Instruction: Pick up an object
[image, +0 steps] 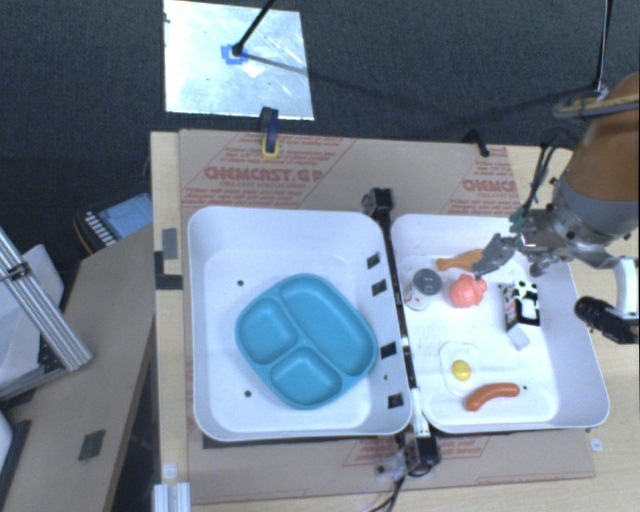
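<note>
My gripper (516, 262) hangs over the back of the right bin (580, 400), open, with nothing between its fingers. One finger (491, 257) reaches down-left, close to a pink-red rounded object (467, 291) and an orange carrot-like piece (457, 262). Just below the gripper lies a black-and-white object (522, 300). Farther forward lie a fried egg toy (460, 369), an orange sausage (491, 396) and a small pale block (518, 340). A grey round piece (427, 282) sits near the bin's left wall.
The left bin (215, 250) holds a blue divided plate (305, 340). A black divider with clips (390, 300) runs between the bins. The arm's orange band (605, 160) is at the right edge, with a black fitting (600, 315) beside the bin.
</note>
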